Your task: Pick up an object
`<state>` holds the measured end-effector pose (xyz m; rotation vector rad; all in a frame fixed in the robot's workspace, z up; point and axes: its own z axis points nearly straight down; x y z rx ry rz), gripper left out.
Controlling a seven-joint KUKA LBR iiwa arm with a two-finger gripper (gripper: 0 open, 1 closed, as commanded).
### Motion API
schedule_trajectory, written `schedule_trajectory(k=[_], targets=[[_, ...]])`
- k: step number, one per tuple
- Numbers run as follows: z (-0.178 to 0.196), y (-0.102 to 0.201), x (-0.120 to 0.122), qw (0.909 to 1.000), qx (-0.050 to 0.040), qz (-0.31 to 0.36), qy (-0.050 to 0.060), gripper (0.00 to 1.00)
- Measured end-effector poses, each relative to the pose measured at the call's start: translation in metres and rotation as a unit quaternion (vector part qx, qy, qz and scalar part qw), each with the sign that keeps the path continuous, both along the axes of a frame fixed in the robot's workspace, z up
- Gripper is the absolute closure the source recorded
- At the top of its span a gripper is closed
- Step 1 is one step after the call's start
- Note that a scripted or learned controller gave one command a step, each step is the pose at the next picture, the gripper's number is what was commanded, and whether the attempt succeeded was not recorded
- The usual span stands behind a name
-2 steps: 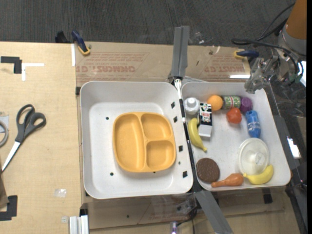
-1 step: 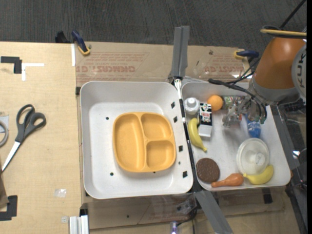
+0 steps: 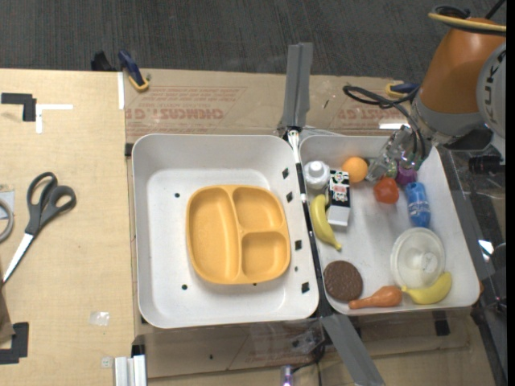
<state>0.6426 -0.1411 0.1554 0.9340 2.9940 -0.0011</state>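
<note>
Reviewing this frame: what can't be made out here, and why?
- Tool, camera view: too small and cluttered to tell its finger state, or whether it touches the purple object.
- Arm: cut off by the right edge.
- Scissors: blade tips cut off by the left edge.

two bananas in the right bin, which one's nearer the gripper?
The yellow banana by the divider wall, beside the black-and-white carton, lies nearer the gripper. The other yellow banana sits at the bin's near-right corner, under the clear cup.
</note>
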Motion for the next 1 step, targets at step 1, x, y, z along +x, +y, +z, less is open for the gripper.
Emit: schedule_trajectory(k=[1], targets=[[0.1030, 0.0904, 0.0012, 0.9944, 0.0006, -0.106, 0.001, 1.00]])
